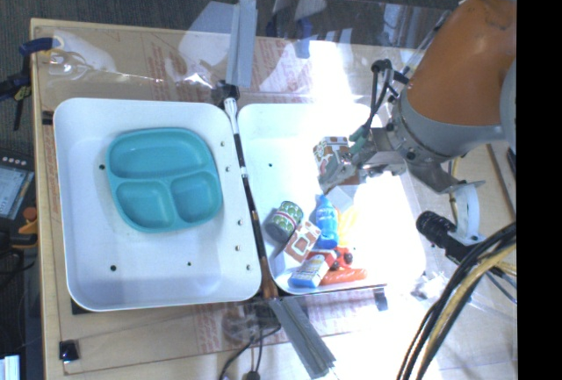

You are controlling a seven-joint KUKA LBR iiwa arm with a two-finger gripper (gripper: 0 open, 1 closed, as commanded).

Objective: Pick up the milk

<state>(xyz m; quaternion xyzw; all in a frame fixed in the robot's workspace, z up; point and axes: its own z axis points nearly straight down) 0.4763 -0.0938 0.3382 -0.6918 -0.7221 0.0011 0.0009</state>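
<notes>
Arm (461, 62): reaching in from 3 o'clock, wrist bent down over right bin (263, 128).
Tool (344, 161): pinching milk carton (330, 155), lifted.

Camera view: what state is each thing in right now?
Milk carton: raised, at the gripper.
Blue bottle: upright in the right bin.
Green can: lying tilted beside it.
Teal plate: flat in the left bin.

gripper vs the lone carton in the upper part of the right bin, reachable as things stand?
Likely yes. The carton stands apart from the pile lower in the right bin, with nothing on it, and the gripper is right beside it. Whether it has a grip: cannot tell.
</notes>
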